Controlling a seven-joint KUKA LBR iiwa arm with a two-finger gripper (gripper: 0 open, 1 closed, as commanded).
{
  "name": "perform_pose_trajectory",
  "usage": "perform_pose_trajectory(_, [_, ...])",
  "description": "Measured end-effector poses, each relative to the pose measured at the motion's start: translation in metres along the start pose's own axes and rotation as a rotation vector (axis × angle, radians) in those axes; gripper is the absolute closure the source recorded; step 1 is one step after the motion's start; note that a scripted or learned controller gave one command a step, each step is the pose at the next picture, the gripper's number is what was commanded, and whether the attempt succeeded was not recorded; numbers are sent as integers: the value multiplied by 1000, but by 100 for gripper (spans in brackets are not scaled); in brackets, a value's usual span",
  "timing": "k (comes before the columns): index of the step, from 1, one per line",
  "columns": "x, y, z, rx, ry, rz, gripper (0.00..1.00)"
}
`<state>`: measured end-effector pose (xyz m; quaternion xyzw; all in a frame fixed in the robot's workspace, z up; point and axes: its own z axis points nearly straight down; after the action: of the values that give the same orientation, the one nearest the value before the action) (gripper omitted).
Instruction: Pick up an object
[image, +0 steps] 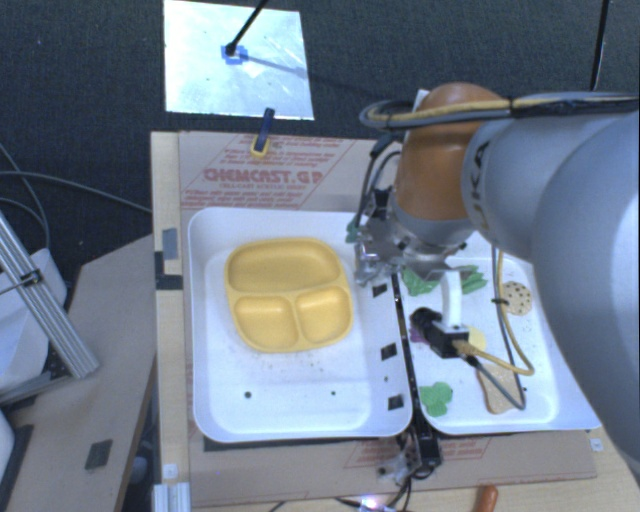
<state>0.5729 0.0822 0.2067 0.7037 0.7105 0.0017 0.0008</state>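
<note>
Gripper (371, 262) sits low over the divide between the two bins, at the right edge of the left bin (300, 405). From this angle I cannot tell whether it is spread or closed, and I see nothing in it. Yellow divided plate (288, 293) lies flat in the left bin, its right rim just beside the gripper. Right bin (545, 400): green scrap (436, 398) near the front, well apart from the gripper, with a wooden spatula (494, 388) beside it.

Cardboard (330, 160) (red lettering); silver sheet (200, 60)
</note>
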Motion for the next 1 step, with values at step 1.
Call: perform_pose_trajectory(1, [36,-23,-118,-9,4,0,100])
